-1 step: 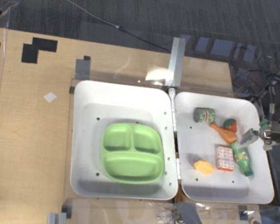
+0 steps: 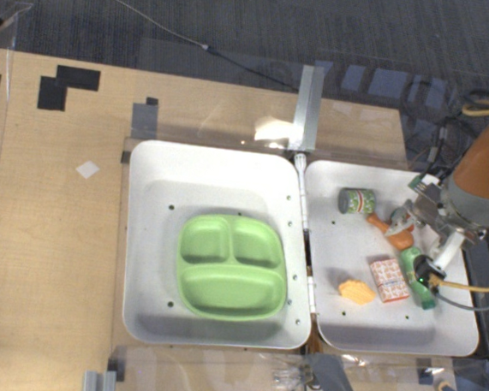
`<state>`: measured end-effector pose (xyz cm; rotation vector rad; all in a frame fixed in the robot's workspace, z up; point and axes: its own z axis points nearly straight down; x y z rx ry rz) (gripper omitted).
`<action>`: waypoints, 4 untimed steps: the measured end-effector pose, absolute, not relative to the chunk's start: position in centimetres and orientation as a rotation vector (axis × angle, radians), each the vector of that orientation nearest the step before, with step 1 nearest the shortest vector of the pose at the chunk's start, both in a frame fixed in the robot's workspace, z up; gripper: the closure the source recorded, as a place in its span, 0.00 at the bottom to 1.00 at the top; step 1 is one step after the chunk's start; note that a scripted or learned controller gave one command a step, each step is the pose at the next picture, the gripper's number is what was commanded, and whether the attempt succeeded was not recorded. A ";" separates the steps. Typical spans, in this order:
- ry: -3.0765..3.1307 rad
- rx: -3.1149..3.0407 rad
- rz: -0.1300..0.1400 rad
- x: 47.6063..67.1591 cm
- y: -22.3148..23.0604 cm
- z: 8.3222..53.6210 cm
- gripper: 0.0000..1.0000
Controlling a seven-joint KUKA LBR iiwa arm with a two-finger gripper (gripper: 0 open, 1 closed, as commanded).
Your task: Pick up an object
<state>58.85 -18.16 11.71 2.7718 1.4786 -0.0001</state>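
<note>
Light wooden bench (image 2: pixel 51 240): carrying two shallow white plastic bins, touching side by side — left bin (image 2: pixel 151 224), right bin (image 2: pixel 327 323). Black tape patches (image 2: pixel 66 85) lying near its far left corner; a small pale square (image 2: pixel 87 169) sitting nearby.

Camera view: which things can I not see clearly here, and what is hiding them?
- Gripper: its fingertips blend with the orange object below, so open or shut cannot be told.
- Green bottle: partly covered by the arm's cable.
- Arm: cut off by the right edge.
- Patterned box and can: print too small to read.
</note>
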 end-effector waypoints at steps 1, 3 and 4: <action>1.530 2.735 0.013 58.7 -18.3 9.0 0.00; 1.543 2.725 0.023 59.1 -18.0 10.2 0.00; 1.523 2.753 -0.015 65.4 -11.9 8.9 0.00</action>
